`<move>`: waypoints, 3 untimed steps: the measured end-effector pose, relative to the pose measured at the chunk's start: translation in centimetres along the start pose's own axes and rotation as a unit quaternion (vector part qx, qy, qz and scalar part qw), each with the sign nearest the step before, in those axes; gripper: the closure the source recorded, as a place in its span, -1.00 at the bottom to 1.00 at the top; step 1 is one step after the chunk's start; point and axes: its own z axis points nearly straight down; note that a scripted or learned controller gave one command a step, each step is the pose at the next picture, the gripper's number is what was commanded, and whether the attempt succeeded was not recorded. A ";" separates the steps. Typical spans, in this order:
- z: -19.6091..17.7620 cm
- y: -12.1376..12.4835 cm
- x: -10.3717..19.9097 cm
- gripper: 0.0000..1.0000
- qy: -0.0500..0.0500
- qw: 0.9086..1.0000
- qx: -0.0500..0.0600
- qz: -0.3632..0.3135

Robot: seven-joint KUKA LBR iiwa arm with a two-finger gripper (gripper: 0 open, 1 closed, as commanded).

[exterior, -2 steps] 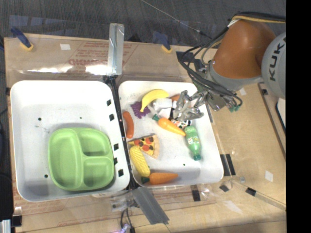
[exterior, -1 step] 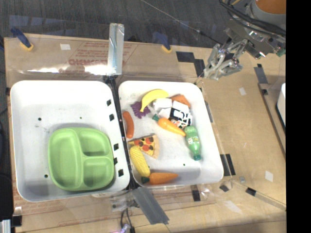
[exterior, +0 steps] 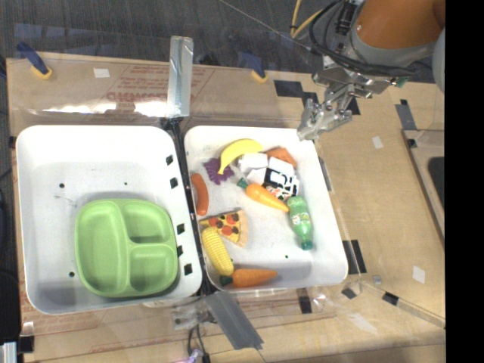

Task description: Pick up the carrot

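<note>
1. The carrot point(exterior: 265, 197) lies in the right bin point(exterior: 327, 233), near its middle, orange body slanting down to the right with its green top toward the upper left. It touches the black-and-white carton point(exterior: 277, 178) just above it, and its thin end comes just beside the green bottle point(exterior: 300, 221).
2. A second carrot point(exterior: 252, 277) lies against the near wall of the same bin, beside the corn cob point(exterior: 217, 251) (either could serve the task).
3. The gripper point(exterior: 316, 122) hangs over the bin's far right corner, above the rim and apart from every item; its fingers look close together with nothing between them, though the metal blurs at this size.
4. Handling, as a judgement: the carrot looks like a moulded plastic toy, so light, stiff and smooth, apt to slide or roll out of a pinch. The thick middle of the body, gripped across its width, seems the surest hold; the tapered tip would likely squirt free.
5. Neighbours: a glossy curved banana point(exterior: 239, 153), a flat pizza slice point(exterior: 228, 226), a slim red sausage point(exterior: 200, 193) by the divider.
6. The left bin point(exterior: 38, 203) carries a matte green divided plate point(exterior: 126, 245); the tabletop point(exterior: 393, 225) is pale board.
</note>
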 end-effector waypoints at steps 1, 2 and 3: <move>-1.1 3.6 3.3 1.00 0.001 0.986 0.002 -0.165; 4.9 8.7 4.2 1.00 0.000 0.946 -0.001 -0.325; 1.2 12.3 3.8 1.00 0.002 0.838 0.003 -0.546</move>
